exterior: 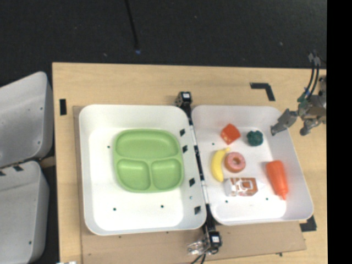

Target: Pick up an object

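Note:
The right bin (258,210) holds several small items: an orange-red block (230,133), a dark green lump (254,138), a yellow banana (218,165), a pink ring-shaped donut (235,161), an orange carrot (278,178) and a small white-and-orange packet (242,187). My gripper (294,122) hangs at the bin's upper right edge, above the rim, with its two grey fingers spread apart and nothing between them. It is to the right of the green lump and above the carrot.
The left bin (99,202) holds a green divided plate (148,159). Black clips sit along the seam between the bins. White chair-like shapes (22,147) stand off the bench to the left. Bare wooden bench (137,81) runs behind the bins.

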You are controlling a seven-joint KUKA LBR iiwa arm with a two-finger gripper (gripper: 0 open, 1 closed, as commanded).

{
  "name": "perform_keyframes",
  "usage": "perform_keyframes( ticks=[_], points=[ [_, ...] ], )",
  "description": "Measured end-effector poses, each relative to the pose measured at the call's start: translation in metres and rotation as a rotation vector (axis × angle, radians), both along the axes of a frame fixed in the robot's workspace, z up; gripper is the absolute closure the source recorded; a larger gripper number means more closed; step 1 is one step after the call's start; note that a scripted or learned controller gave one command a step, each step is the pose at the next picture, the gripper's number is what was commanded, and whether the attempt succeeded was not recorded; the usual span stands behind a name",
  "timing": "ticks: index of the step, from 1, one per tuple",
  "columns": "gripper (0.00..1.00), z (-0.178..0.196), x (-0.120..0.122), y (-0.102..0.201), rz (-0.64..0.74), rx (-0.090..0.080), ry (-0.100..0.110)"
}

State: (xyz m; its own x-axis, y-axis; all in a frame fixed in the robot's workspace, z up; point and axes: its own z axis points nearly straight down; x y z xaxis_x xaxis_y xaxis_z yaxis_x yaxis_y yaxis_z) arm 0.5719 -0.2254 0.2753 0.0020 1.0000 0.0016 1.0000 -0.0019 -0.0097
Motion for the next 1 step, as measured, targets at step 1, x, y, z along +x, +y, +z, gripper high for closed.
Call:
perform_keyframes(
  ticks=[1],
  points=[
    [0.00,0.0061,0.0021,0.0006,0.002,-0.002,-0.011]
  ],
)
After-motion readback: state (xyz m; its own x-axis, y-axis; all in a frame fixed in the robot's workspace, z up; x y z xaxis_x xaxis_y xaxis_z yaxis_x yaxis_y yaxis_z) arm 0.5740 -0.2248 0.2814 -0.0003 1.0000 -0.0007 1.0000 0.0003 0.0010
